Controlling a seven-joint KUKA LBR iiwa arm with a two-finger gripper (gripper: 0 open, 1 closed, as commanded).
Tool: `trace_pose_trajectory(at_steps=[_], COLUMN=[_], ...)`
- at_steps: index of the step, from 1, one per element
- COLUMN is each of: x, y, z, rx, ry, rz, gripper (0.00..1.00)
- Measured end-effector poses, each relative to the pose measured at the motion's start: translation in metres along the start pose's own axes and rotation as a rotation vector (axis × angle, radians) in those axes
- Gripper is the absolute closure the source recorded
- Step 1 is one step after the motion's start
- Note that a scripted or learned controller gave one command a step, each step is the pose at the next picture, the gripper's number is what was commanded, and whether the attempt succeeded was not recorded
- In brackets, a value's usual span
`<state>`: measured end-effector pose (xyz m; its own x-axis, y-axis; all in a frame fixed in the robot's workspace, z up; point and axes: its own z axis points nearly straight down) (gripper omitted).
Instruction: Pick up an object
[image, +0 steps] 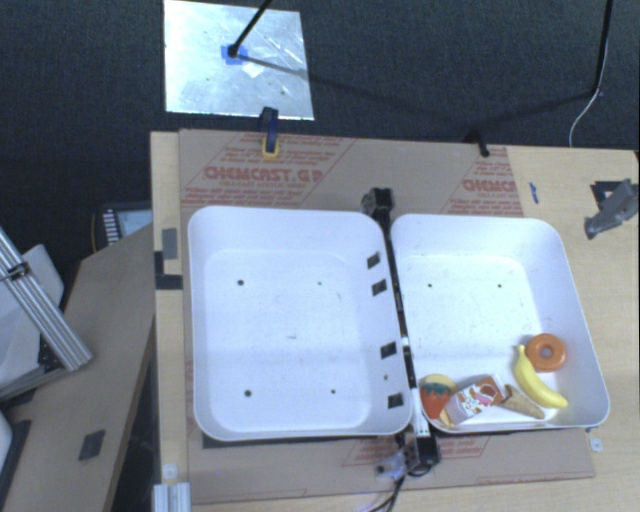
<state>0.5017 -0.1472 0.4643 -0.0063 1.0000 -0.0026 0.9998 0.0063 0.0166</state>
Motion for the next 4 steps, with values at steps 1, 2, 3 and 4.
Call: trace_pose_trajectory(at_steps=[1, 2, 3, 4], x=[0.058, 0.146, 0.202, 0.231], y=[-0.014, -0.013, -0.013, -0.017], z=[-0.05, -0.073, -0.072, 0.137], rx=[0.006, 0.011, 0.014, 0.029], ry=[0.002, 0.005, 0.004, 0.001], rz=[-0.004, -0.008, -0.005, 0.004], gripper=[0.0, 0.0, 0.0, 0.0])
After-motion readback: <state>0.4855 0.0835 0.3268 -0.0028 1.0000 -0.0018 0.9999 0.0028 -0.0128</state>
